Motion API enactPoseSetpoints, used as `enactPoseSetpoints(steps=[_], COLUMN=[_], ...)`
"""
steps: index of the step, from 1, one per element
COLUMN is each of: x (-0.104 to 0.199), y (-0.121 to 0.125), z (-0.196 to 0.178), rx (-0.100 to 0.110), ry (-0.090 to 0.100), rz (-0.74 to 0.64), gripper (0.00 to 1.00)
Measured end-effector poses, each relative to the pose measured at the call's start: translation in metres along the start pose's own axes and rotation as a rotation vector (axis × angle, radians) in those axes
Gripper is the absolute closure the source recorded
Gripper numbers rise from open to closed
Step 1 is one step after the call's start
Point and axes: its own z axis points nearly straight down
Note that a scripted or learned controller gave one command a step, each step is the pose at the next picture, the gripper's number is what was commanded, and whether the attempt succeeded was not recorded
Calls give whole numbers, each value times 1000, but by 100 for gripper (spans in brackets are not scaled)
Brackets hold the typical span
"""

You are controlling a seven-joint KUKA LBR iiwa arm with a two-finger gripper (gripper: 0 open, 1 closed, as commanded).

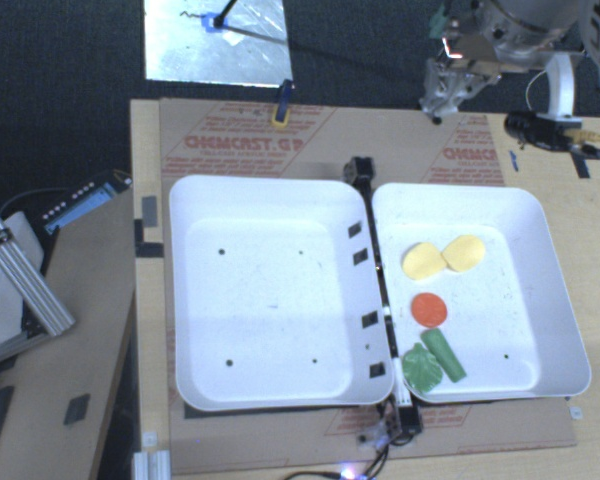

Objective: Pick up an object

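We see the gripper high beyond the right bin, its jaws' state unclear, well apart from two yellow discs, an orange disc and green pieces.

A dark carpeted floor fills the upper left of the frame. A shiny metal sheet lies on it at the top. A printed cardboard sheet covers the bench, and a tan tabletop sits at lower left.

End effector above 2 bins
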Motion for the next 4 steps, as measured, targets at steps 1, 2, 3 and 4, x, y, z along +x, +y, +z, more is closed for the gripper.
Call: enactPoseSetpoints(steps=[1,2,3,4], x=[83,122,181,228], y=[4,5,4,6], z=[-26,-77,10,-27], rx=[1,-1,12,2], ry=[1,-1,-3,0], rz=[0,4,4,4], gripper=[100,100,100,100])
